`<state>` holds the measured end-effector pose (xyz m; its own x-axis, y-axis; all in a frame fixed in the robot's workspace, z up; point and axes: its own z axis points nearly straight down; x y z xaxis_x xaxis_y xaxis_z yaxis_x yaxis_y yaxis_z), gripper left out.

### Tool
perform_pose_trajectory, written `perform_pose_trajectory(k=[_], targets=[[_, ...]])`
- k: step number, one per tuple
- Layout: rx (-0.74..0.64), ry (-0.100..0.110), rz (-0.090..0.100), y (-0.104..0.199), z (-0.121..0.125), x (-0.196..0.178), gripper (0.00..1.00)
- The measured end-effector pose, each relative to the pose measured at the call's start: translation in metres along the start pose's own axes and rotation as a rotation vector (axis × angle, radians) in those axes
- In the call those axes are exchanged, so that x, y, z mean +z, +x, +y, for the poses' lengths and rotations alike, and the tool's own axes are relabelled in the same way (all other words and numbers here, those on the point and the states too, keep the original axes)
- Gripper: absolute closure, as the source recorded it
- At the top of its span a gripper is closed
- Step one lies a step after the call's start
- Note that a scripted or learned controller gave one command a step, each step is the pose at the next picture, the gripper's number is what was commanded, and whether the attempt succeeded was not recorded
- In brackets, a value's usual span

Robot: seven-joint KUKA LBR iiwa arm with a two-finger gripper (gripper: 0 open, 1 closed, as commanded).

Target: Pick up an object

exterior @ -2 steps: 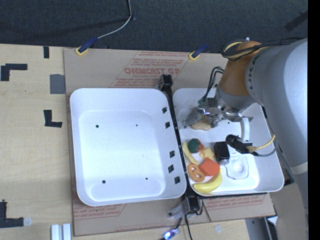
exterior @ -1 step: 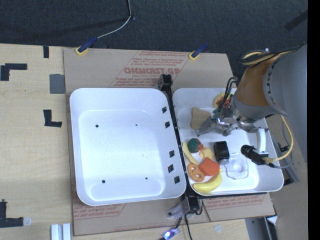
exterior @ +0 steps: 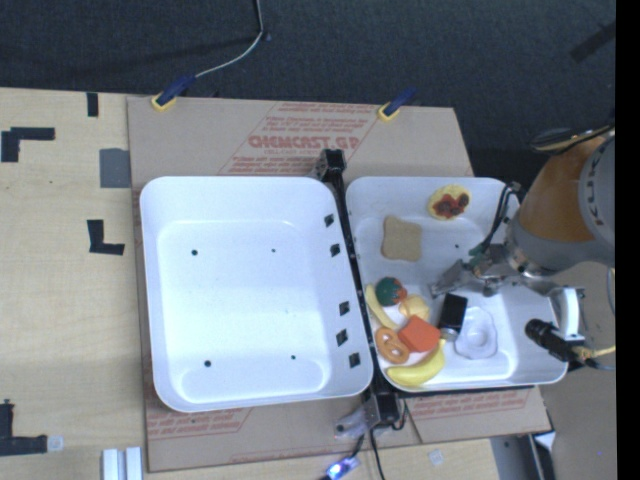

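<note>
The right bin (exterior: 500, 373) holds several toy foods. A tan toast slice (exterior: 402, 238) lies near its back, with a small red-topped tart (exterior: 450, 202) in the back corner. Along the left wall sit a green and red piece (exterior: 388, 290), an orange slice (exterior: 390, 345), an orange-red block (exterior: 421, 333) and a yellow banana (exterior: 416, 368). A white round piece (exterior: 478, 337) lies near the front right. My gripper (exterior: 453, 311) reaches down into the bin's middle, just right of the orange-red block and beside the white piece. Nothing is visibly held.
The left bin (exterior: 160, 268) stands next to the right one, joined by a black clip-lined divider (exterior: 345, 268). Both rest on a cardboard sheet (exterior: 300, 133). The grey and orange arm (exterior: 560, 218) hangs over the right bin's right edge.
</note>
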<state>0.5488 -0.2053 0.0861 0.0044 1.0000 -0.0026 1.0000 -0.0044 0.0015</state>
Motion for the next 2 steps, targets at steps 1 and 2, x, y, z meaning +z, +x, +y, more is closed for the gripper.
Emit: perform_pose_trajectory(k=[1, 2], targets=[[-0.003, -0.001, 0.001, 0.003, -0.049, 0.000, 0.00], [-0.008, -0.002, 0.001, 0.002, 0.013, 0.001, 0.00]])
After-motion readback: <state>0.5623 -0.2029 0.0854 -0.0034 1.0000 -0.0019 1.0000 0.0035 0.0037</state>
